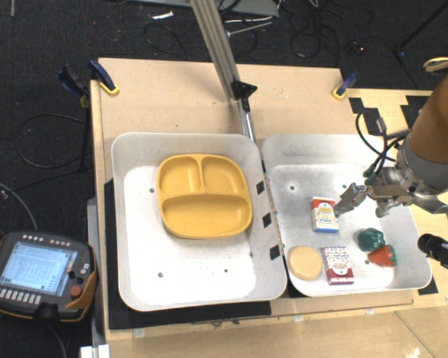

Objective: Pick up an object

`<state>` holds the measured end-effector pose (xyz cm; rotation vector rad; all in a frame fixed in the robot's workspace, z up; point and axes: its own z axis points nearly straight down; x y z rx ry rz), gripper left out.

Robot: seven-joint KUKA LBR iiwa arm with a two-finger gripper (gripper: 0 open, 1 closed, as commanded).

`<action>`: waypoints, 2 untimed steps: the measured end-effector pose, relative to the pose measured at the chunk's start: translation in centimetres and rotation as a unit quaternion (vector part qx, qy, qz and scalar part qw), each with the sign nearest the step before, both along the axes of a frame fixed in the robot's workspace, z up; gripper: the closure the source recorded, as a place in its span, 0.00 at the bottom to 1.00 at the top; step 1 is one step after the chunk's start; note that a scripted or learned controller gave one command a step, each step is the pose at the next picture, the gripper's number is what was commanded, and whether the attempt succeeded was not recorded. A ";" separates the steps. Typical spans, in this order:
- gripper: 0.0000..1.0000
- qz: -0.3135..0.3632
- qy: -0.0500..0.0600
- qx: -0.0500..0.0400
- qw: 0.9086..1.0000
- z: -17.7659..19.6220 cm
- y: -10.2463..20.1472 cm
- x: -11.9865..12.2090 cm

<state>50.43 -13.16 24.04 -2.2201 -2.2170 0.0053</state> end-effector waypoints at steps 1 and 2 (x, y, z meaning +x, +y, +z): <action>0.00 0.001 0.000 0.000 1.000 -4.6 0.5 0.5; 0.00 0.000 0.001 0.001 1.000 -10.4 0.9 -0.5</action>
